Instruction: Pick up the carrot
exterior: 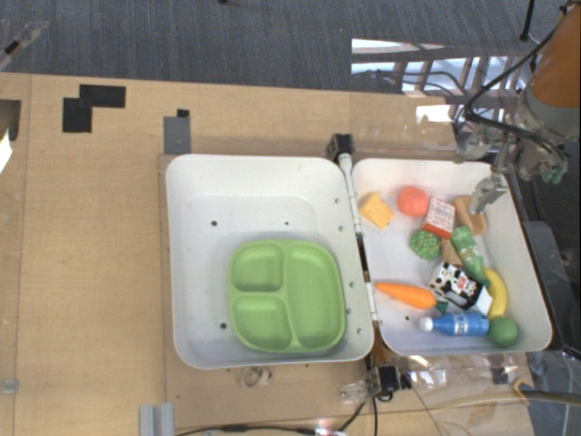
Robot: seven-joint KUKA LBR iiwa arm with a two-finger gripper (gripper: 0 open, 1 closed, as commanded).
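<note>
I see the divided plate in the left bin; the carrot lies in the right bin, near its left wall.

The arm is cut off at the right edge, and the gripper looks too small to read.

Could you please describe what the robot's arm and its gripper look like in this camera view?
The arm enters at the upper right: an orange band tops a grey metal wrist, with thin black cables looping beside it. The small two-finger gripper is pale grey metal, angular and narrow. No markings are legible.
</note>
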